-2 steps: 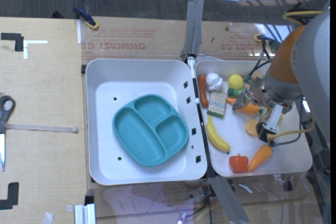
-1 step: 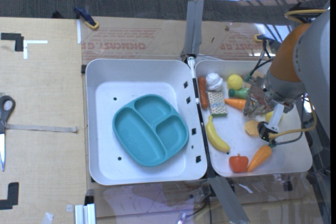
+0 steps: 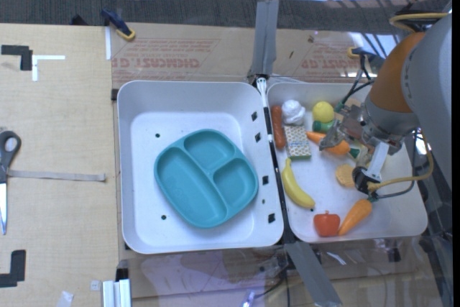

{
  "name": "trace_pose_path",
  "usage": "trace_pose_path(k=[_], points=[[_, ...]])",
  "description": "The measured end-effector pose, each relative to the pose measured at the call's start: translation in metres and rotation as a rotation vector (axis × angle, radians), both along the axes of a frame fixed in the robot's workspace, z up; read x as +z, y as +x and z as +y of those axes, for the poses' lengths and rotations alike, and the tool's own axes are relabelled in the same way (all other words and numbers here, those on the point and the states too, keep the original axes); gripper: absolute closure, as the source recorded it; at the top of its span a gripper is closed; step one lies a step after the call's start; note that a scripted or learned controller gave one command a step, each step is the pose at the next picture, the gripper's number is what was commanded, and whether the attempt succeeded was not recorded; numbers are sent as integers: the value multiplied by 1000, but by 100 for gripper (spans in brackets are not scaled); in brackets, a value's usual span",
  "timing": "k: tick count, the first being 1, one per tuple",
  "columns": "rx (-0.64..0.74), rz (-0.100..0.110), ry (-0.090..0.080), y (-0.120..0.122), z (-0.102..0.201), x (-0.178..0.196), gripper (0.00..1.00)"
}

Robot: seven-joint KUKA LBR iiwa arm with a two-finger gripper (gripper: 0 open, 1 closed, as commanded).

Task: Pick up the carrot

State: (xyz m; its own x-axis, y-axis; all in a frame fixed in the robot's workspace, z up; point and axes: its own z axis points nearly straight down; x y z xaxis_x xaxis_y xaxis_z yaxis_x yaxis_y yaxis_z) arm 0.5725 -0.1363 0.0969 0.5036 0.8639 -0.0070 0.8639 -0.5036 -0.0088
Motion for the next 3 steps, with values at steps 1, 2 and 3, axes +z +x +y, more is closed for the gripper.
trace_pose_path(k=[1,2,3], points=[[5,5,-1,0,0,7,100],[4,6,-1,-1,0,7,0],[9,11,-2,-1,0,14,100]])
